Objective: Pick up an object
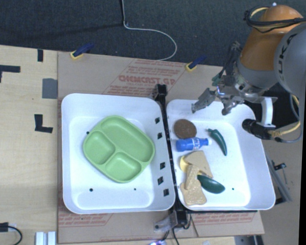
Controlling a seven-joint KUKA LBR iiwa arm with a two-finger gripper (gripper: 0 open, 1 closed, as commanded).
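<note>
Two shallow white bins sit side by side on the bench. The left bin [70, 140] holds a pale green divided plate [119, 149] with three compartments, lying flat and turned at an angle. The right bin [253, 171] holds the smaller pieces, all clustered toward its left half. Largest there are the tan bread-like slices [193, 179], stacked and overlapping near the front corner, with a dark green pepper-like piece [211, 185] resting on their right edge. Behind them lies a blue bottle [191, 144] on its side, white cap pointing right, and just behind that a brown round cookie-like disc [185, 129]. A second, slimmer dark green pepper [218, 140] lies apart to the right.

The grey arm with its orange band leans in from the right, wrist angled down over the right bin's back edge. Its gripper [213, 105] hangs above the bin floor, fingers spread wide with nothing between them, well behind the disc and bottle.
</note>
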